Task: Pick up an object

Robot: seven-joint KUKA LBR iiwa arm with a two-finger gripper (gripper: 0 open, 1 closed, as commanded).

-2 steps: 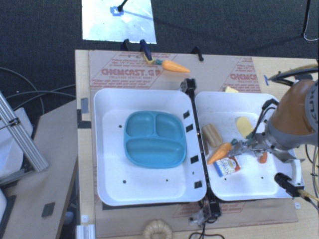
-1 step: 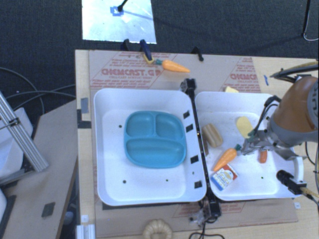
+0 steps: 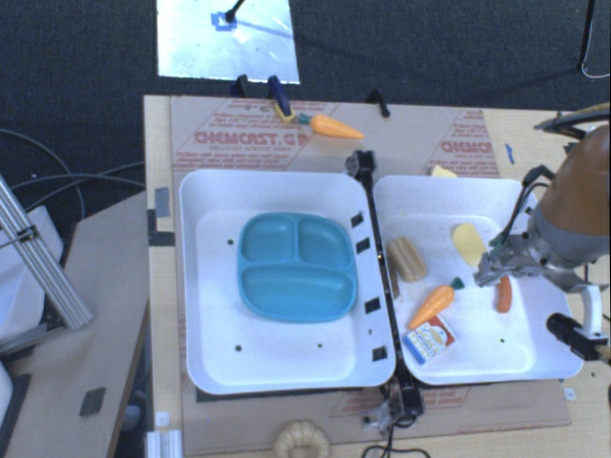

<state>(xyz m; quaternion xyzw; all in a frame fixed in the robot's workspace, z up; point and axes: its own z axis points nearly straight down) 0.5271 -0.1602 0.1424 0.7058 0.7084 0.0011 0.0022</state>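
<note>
Right bin [image 3: 449,375] holds the candidates: a tan bread-like piece [image 3: 406,259] by its left wall, an orange carrot [image 3: 432,304] lying slantwise toward the middle, a small printed packet [image 3: 428,340] near the front-left corner, a pale yellow piece [image 3: 468,243] toward the back, and a small red-orange sausage-shaped piece [image 3: 503,295] toward the right side. Gripper [image 3: 495,270] sits low over the right half of this bin, just beside the red-orange piece and the yellow one; whether it is spread or clenched cannot be told, and nothing is seen caught in it. Left bin [image 3: 205,351] carries a blue divided plate [image 3: 296,265]. Judgement: the pick is in its approach. To do it well, centre over one piece, the red-orange one being nearest, align across its narrow width, descend straight, and keep off the right wall.
</note>
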